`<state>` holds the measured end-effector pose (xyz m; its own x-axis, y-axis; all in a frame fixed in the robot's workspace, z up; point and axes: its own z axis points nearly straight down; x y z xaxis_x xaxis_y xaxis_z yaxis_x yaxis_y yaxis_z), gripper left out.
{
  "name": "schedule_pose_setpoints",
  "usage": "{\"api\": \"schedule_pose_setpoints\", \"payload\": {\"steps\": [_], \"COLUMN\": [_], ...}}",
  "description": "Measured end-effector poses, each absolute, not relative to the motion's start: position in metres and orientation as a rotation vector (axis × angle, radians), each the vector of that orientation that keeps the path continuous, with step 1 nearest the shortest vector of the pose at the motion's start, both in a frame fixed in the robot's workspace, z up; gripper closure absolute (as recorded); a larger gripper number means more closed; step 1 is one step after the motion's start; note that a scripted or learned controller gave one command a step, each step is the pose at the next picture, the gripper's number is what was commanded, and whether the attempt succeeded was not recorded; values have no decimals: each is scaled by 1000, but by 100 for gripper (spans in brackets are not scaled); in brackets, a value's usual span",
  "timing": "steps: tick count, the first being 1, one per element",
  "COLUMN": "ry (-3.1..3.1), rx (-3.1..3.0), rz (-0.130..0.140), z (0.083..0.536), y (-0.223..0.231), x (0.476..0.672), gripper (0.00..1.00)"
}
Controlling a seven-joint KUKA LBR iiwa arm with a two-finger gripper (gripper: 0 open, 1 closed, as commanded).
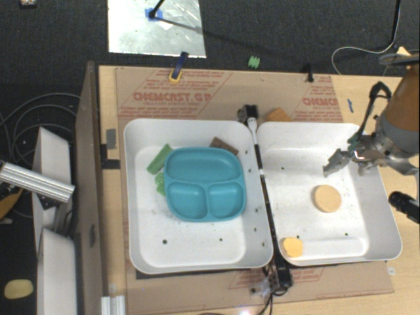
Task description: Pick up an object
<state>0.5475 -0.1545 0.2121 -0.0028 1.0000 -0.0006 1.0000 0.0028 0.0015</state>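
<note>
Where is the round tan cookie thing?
The round tan disc lies in the right bin, below the gripper and above the small orange piece.

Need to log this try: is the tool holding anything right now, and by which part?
Nothing is held. The tool hangs over the right bin with nothing between its tips; the tan disc lies below it, apart from it.

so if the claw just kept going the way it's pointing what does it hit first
The claw points left and slightly down over the right bin. It would probably meet that bin's bare white floor first, above the tan disc, though depth is hard to judge here.
</note>
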Motion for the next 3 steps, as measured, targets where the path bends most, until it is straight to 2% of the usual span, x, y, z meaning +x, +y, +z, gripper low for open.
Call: {"api": "schedule_pose_setpoints", "payload": {"steps": [1,2,3], "ry": [2225,2223,2220], "rx": [2227,2222,2219], "rz": [-7,0,3], "z": [109,83,95], "y": [-175,-177,-177], "x": [534,525,527], "gripper": [0,0,100]}}
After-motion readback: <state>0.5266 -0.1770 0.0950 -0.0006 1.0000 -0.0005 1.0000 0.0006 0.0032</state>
